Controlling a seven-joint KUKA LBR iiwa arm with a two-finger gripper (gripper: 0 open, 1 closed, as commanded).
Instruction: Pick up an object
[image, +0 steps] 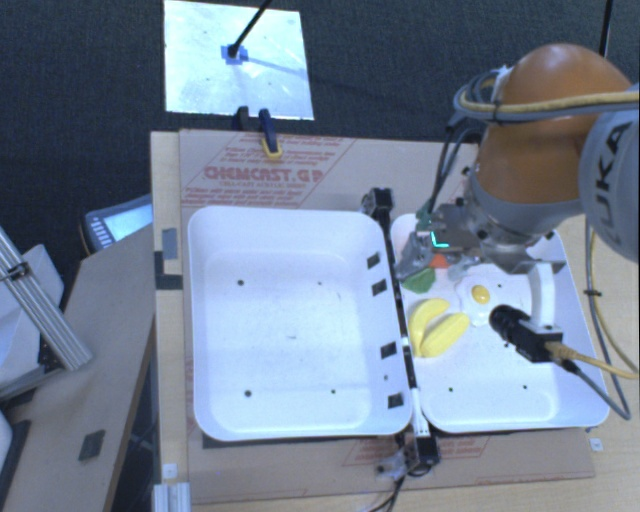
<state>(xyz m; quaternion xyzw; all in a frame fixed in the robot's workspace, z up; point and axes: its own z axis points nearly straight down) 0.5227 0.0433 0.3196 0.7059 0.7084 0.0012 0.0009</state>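
claw (425, 262) above banana (438, 327) (right bin (520, 405))

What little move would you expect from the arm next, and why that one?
Probably a short drop straight down toward the green and orange pieces. The gripper hangs low over the near-left part of the right bin, just above those pieces, with the yellow banana and the fried egg lying close by. Nothing is visibly between its fingers, so the pick looks not yet done.

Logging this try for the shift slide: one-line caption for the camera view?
Gripper low in the right bin, beside the yellow banana and fried egg toy.
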